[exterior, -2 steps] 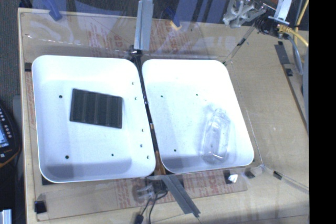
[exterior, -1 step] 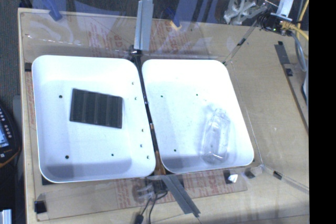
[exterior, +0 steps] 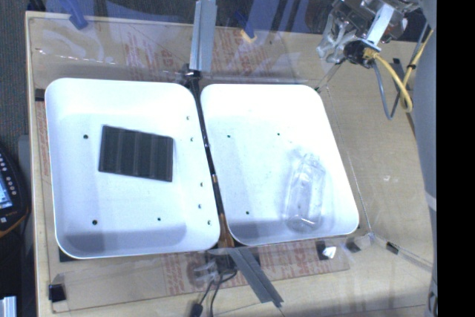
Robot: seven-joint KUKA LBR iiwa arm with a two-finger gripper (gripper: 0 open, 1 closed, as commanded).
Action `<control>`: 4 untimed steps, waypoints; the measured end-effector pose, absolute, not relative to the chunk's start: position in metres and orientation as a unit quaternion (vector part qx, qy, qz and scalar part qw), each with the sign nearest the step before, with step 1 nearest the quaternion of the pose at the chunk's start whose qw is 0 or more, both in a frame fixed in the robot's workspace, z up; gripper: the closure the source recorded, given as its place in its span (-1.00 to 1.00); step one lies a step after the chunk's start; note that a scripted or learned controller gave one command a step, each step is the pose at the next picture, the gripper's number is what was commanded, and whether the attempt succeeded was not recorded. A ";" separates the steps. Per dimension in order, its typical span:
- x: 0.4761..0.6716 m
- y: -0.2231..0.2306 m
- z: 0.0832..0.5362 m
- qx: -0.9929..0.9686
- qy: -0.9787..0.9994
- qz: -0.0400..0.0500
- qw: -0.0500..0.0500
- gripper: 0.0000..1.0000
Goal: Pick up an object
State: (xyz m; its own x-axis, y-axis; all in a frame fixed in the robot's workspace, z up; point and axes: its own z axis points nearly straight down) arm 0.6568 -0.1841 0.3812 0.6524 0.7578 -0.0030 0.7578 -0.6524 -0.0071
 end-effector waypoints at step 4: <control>0.610 -0.052 0.281 -0.977 -0.212 0.004 0.002 -1.00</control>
